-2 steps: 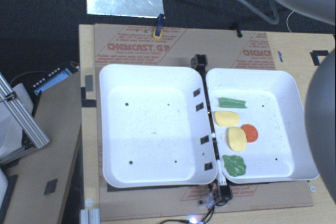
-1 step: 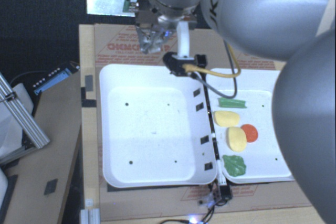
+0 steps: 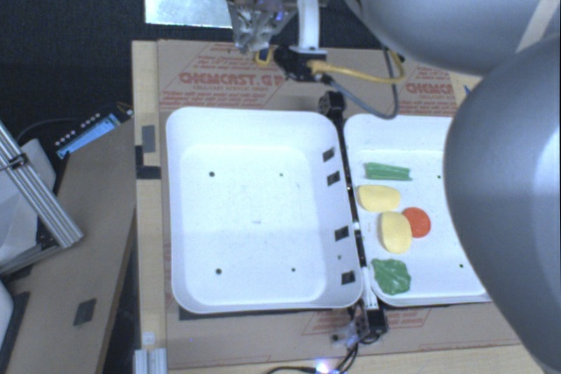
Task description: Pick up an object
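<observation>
The right bin (image 3: 438,155) holds several small objects. A flat green strip (image 3: 387,172) lies furthest back. In front of it sit a yellow lump (image 3: 379,197), a second yellow lump (image 3: 394,233) and a red-orange ball (image 3: 420,222) touching that second lump. A crinkled green piece (image 3: 392,275) rests near the front wall. My gripper (image 3: 255,38) hangs high over the cardboard behind the left bin (image 3: 184,188), far from all the objects. The grey arm covers the right bin's far right side.
A black hinge strip (image 3: 349,197) runs between the two bins. A yellow cable (image 3: 359,74) loops from the wrist. Brown cardboard (image 3: 210,79) lies under the bins. An aluminium rail (image 3: 39,188) and a blue-edged device (image 3: 88,132) sit at the left.
</observation>
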You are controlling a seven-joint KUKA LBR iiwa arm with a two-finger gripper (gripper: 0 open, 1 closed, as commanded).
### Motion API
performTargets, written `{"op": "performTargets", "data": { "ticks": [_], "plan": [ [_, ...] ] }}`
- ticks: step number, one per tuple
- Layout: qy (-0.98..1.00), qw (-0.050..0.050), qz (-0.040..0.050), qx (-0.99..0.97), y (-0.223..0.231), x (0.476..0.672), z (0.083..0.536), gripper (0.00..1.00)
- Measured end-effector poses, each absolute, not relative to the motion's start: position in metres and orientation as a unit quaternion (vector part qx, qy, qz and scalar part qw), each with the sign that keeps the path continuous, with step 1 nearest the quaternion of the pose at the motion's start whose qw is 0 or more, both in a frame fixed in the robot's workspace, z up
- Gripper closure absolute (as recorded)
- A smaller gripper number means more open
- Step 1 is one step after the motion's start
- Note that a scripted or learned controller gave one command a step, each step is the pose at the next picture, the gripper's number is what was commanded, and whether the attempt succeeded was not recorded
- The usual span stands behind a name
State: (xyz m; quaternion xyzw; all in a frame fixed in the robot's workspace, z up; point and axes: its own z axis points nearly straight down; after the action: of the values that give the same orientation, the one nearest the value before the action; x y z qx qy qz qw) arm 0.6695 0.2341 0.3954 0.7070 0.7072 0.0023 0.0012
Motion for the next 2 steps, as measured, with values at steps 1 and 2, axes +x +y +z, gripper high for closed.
{"op": "performTargets", "data": {
  "ticks": [1,2],
  "plan": [
    [0.707,0.005,0.0074,0.708,0.202,0.668,0.525,1.0],
    [0.71,-0.004,-0.0063,0.704,0.237,0.61,0.379,1.0]
  ]
}}
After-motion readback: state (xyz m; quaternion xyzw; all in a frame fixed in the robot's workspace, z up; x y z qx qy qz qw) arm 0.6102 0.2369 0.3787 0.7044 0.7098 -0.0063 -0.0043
